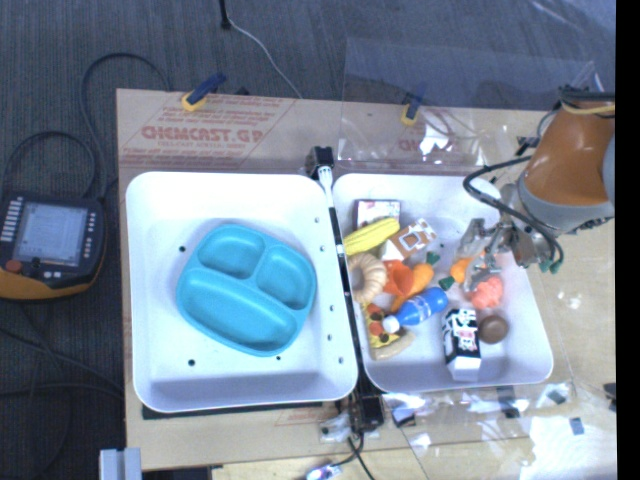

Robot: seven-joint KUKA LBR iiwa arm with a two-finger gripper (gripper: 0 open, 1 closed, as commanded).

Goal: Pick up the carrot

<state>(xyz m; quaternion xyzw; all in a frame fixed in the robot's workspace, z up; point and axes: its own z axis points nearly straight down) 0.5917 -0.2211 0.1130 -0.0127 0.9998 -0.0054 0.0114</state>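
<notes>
The gripper [483, 251], its claw state I cannot tell, hangs at the frame's right-centre among crowded toys, just beside the carrot [460, 268], so it might well snag the pink piece [487, 291] instead.

Evenly and brightly lit from above. White bins [240, 193] near blown out, soft shadows along inner walls. Glare on clear plastic sheet [440, 133] at top right. Slightly soft focus throughout, small toys smeared.

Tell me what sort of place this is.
Probably a robotics lab bench: a robot arm reaches over two white bins, one full of toy food, and a teach pendant lies on the carpet beside it.
</notes>
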